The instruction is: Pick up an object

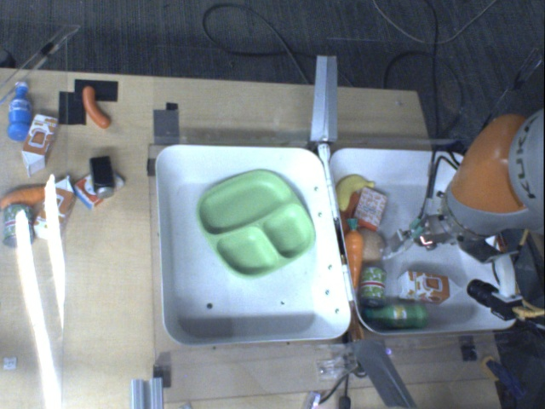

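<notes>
Camera view: gripper (407,239) hung above right bin (443,164), jaws' state unclear; carrot (354,257) beside divider lay lengthwise, tip toward near rim.

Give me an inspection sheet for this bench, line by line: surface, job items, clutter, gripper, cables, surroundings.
Surface: wooden bench bearing left bin and right bin, side by side.
Job's things: right bin holds a carrot, banana, red snack packet, can, green bottle and small carton.
Left bin: green divided plate.
Clutter: on the bench's left, a blue bottle, sausage, cartons and other small items.
Gripper: gripper low over the right bin's middle; jaws too blurred to judge.
Cables: black cables loop on the floor behind.
Surroundings: dark carpet.
</notes>
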Motion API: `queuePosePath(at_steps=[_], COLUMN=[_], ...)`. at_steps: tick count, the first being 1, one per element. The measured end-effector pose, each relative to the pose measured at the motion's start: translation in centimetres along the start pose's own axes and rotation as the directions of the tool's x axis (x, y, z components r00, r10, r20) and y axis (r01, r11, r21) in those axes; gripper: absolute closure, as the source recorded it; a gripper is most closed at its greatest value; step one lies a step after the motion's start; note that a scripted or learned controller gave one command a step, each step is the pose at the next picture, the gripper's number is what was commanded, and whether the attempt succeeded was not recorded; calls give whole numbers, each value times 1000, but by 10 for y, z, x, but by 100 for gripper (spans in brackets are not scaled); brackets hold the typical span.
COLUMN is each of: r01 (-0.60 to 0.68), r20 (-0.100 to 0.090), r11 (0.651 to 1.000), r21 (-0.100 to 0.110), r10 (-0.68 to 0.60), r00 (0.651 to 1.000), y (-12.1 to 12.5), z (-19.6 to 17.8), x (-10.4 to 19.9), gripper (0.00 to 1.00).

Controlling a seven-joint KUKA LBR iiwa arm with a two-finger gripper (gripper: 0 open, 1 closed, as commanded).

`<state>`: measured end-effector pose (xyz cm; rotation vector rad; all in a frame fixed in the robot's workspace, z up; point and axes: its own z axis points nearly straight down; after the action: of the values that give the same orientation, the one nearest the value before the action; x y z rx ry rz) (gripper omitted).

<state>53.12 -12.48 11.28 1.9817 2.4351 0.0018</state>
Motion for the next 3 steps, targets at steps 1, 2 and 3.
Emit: queuePosePath(at_steps=[1, 2, 3], r01=[47, 158, 270], r20=[1, 4, 18], r11=[999, 988, 962], r21=[-3, 3, -26], r10=[-47, -158, -270], r00=[999, 988, 963], y=[97, 143, 127], z=[-20, 16, 14], x=[2, 1, 3], gripper=[0, 0, 0])
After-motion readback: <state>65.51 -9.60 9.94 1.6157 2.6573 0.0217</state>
